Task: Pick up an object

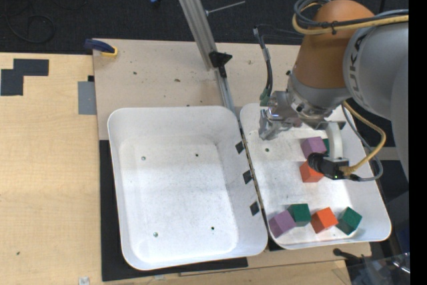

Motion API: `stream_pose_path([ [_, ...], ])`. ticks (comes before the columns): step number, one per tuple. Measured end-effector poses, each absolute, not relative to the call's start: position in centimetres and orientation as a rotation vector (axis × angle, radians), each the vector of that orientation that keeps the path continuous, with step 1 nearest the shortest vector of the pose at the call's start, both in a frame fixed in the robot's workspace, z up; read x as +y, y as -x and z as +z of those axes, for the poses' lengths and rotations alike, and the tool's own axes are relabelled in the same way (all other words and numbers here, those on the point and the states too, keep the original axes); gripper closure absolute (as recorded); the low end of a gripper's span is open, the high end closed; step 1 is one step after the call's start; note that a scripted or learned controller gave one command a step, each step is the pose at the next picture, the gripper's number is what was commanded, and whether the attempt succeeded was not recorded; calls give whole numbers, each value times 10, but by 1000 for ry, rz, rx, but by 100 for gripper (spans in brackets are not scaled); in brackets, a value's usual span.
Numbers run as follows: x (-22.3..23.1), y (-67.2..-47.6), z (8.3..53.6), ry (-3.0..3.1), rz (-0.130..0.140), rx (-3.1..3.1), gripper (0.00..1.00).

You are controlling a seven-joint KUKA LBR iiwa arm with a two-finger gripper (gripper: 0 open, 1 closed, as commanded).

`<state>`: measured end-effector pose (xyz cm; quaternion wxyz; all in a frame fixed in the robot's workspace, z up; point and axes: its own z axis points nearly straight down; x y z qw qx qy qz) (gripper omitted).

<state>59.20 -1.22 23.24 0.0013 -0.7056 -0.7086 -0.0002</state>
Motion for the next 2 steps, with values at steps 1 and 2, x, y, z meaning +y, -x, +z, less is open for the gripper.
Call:
stream_pose_path([
  [1, 38, -609, 241, 2215, -2, -2224, 100],
  [2, 88, -624, 247, 2215, -1, -2225, 100],
])
